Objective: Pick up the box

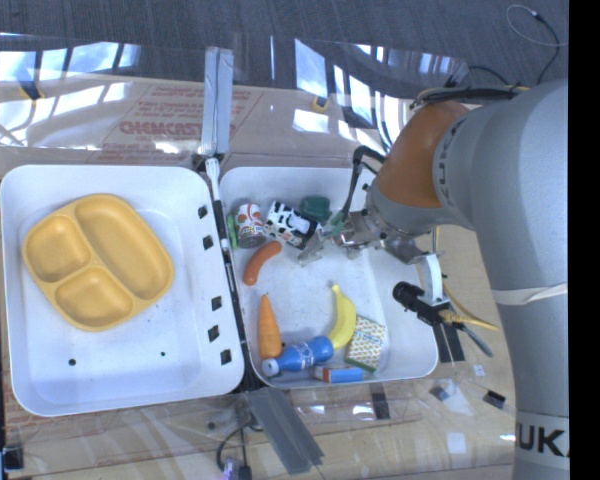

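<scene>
The small yellow-green patterned cardboard box (367, 342) lies just right of the yellow plastic banana (342, 315). The gripper (332, 235) hangs above the banana, well apart from the box; whether its fingers are open or closed I cannot tell

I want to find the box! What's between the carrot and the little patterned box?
In the camera view, the yellow banana lies between the carrot and the box, right beside the box.

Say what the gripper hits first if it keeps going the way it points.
The gripper points toward the view's left, so probably the black-and-white cow toy just ahead; depth is unclear. The box lies off that line.
</scene>
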